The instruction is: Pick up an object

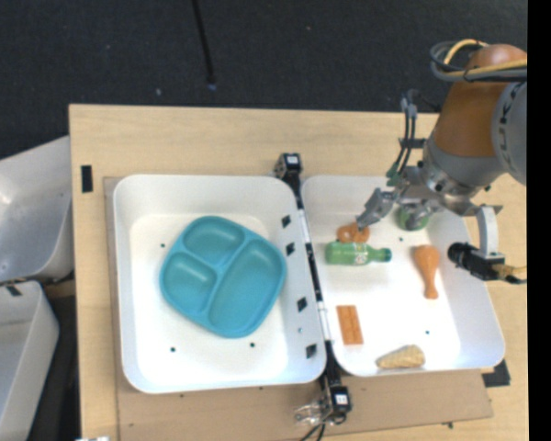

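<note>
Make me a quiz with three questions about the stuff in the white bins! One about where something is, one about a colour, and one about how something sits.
1. Where is the blue divided plate?
A. left bin
B. right bin
C. on the wood

2. What colour is the bottle?
A. red
B. green
C. black

3. How is the bottle sitting?
A. standing up
B. lying on its side
C. hanging in the air

Answers: 1 A, it rests in the left bin. 2 B, its body is green. 3 B, it lies flat on the floor of the right bin.
</note>
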### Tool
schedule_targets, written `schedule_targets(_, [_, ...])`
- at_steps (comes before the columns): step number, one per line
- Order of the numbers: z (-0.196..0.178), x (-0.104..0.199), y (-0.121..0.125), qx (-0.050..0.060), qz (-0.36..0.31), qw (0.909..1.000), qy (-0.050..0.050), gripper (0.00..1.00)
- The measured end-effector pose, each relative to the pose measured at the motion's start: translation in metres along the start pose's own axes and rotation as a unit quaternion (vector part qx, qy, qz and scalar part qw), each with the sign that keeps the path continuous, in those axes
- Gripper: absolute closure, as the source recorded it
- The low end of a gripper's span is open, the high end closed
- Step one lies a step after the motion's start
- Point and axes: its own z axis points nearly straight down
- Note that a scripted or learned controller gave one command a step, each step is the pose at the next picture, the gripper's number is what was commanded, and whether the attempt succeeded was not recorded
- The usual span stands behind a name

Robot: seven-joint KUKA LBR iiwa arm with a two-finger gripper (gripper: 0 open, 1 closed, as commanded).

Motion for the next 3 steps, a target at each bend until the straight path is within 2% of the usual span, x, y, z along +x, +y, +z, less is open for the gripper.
schedule_targets(1, [-0.008,0.0,0.003,-0.007,-0.002,1.0,-0.001,0.0])
schedule_targets(2, [0.053,-0.002,-0.003,-0.004,0.0,1.0,-0.002,0.0])
schedule_targets(3, [0.096,-0.003,0.005,-0.017,0.001,0.9999,-0.001,0.0])
